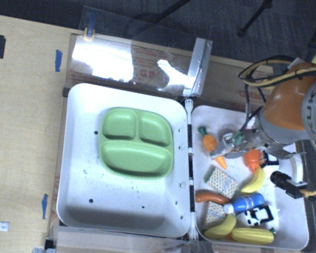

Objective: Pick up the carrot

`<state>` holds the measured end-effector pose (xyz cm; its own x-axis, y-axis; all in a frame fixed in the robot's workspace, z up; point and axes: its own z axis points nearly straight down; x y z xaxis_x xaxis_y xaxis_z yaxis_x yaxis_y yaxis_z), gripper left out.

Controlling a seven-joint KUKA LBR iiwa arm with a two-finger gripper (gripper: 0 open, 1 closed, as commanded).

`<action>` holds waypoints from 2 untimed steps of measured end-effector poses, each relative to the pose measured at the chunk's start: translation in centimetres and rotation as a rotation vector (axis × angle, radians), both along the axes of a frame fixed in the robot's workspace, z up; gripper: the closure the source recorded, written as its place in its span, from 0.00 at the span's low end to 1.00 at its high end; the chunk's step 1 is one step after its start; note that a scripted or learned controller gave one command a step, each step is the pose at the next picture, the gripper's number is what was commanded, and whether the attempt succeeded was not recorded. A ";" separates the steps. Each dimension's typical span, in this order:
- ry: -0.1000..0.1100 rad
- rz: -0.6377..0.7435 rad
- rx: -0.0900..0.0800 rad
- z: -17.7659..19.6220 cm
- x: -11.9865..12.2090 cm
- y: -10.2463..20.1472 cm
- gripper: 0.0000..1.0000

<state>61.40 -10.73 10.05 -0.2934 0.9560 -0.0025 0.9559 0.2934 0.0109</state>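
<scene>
i see carrot point(209, 141) in right bin point(299, 233), far left part, right of green tray point(137, 142). gripper point(234, 143) just right of carrot; grip state unclear. no readable writing.

I had one fixed camera mounted high above the table point(8, 128), tilted down at a slant. It stood far enough back to take in both white bins point(72, 156) side by side, with the arm point(305, 105) entering from the right.
</scene>
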 end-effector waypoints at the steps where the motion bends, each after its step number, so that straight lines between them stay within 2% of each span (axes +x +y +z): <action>1: 0.008 0.129 -0.002 -1.4 -0.7 0.9 0.00; 2: 0.007 0.001 0.001 -1.4 -0.8 0.4 0.00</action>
<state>60.56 -10.29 8.66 -0.2941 0.9558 0.0003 0.9558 0.2941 0.0049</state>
